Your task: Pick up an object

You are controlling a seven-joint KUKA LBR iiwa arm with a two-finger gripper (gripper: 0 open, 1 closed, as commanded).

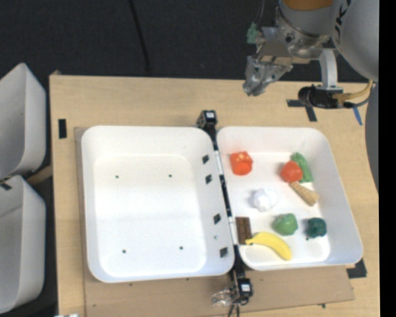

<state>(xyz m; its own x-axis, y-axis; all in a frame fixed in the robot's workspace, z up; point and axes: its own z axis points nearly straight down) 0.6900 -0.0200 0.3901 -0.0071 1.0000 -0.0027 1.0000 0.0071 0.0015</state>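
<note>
My gripper (256,84) hangs high above the bench, beyond the far edge of the right bin (336,177), with nothing between its fingers. In that bin lie an orange-red block (241,163), a red ball against a green leafy piece (293,170), a tan stick (304,193), a white crumpled lump (263,199), a green pepper-like piece (286,224), a dark green lump (315,227), a yellow banana (271,244) and a small brown block (243,228).
The left bin (145,203) sits beside the right one, joined by a black-clipped divider (218,183). White containers (10,177) stand off the bench's left edge. Bare wood runs along the back of the bench.
</note>
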